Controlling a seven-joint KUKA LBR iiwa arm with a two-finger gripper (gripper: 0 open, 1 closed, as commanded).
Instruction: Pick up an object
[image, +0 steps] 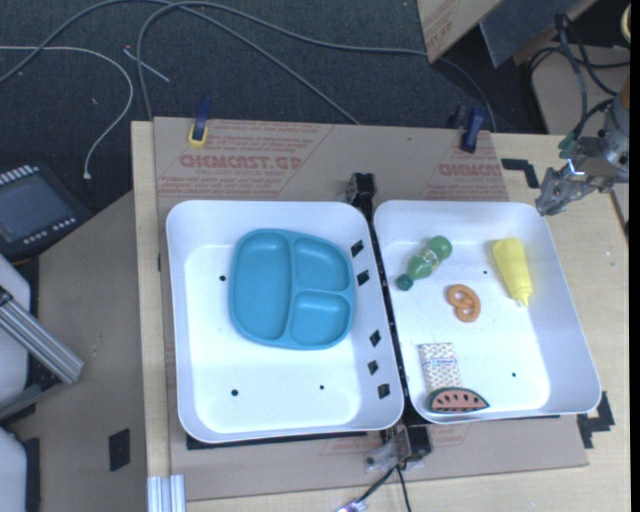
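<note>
The right bin (560, 330) holds a green bottle-shaped toy (425, 262), a yellow mustard bottle (512, 268), an orange pretzel (463, 302), a small patterned packet (438, 363) and a watermelon slice (459, 401). My gripper (556, 194) hangs at the far right, just outside the right bin's back right corner, above the bench. It is well clear of every object, and nothing shows between its fingers.
The left bin (200, 330) holds a blue divided plate (292, 288). Black clips line the divider between the bins (372, 290). Cables and a cardboard box (450, 25) lie beyond the bench's far edge.
</note>
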